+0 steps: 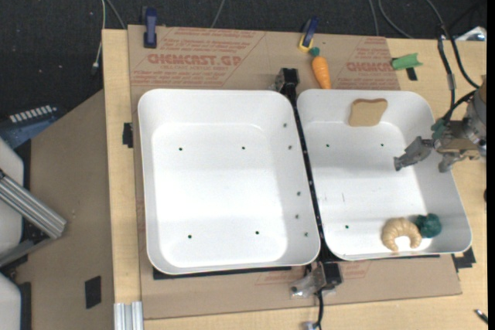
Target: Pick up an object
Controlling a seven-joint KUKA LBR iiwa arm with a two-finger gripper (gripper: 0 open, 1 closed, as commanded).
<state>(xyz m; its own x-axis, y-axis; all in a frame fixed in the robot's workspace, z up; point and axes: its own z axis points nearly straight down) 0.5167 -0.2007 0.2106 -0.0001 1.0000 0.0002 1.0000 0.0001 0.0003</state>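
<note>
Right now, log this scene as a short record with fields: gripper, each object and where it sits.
gripper: over the right bin's right side, nothing seen between its fingers
right bin: holds bread slice, croissant, green object
bread slice: against the far wall
croissant: near corner, touching the green object
left bin: white, beside the right bin
carrot: on the board, beyond the bins

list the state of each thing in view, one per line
left bin: flat on the bench, nothing in it
right bin: flat, holds three things
toast: lying at the far wall of the right bin
croissant: lying at the near edge, touching the green thing
green thing: beside the croissant
carrot: on the bench, outside both bins
claw: over the right bin's right side, holding nothing
</note>
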